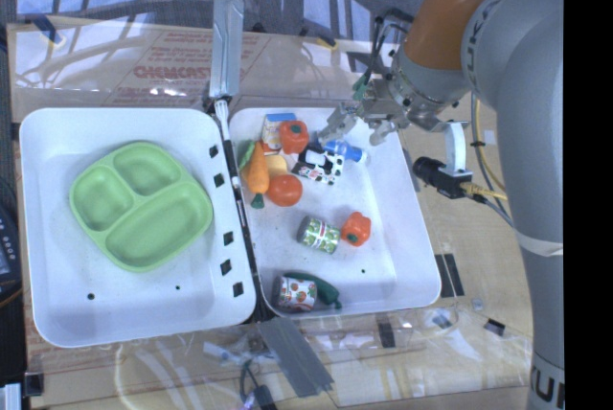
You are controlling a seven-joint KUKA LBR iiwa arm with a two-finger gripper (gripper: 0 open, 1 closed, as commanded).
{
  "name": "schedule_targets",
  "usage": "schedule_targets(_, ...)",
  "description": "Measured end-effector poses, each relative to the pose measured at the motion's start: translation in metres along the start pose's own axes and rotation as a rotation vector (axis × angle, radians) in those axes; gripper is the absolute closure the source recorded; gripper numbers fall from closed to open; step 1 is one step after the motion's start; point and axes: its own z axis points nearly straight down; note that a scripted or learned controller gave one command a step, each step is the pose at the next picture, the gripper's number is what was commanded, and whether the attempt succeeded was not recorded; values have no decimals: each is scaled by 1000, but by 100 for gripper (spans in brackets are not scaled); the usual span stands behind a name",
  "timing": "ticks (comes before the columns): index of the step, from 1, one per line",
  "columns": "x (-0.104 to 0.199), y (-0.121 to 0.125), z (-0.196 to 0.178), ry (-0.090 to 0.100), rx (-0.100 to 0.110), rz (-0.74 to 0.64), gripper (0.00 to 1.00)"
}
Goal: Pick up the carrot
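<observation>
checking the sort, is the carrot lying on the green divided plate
No, the orange carrot lies in the right white bin near its left wall, while the green divided plastic plate sits in the left white bin.

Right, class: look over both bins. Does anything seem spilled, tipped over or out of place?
Two cans lie on their sides in the right bin: one can mid-bin, another by the near wall. The carrot sits in a crowded heap against the left wall. The green plate lies flat in the left bin.

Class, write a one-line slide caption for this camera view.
Gripper hovers over the right bin, carrot lying unheld by its left wall.
</observation>
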Motion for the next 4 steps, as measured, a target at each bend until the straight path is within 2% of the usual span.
schedule_targets(1, -10, 19, -32, -1, -3, 104, 0)
schedule_targets(2, 33, 12, -39, 1, 0, 32, 0)
schedule_targets(3, 33, 12, -39, 1, 1, 32, 0)
schedule_targets(4, 46, 31, 76, 1, 4, -81, 0)
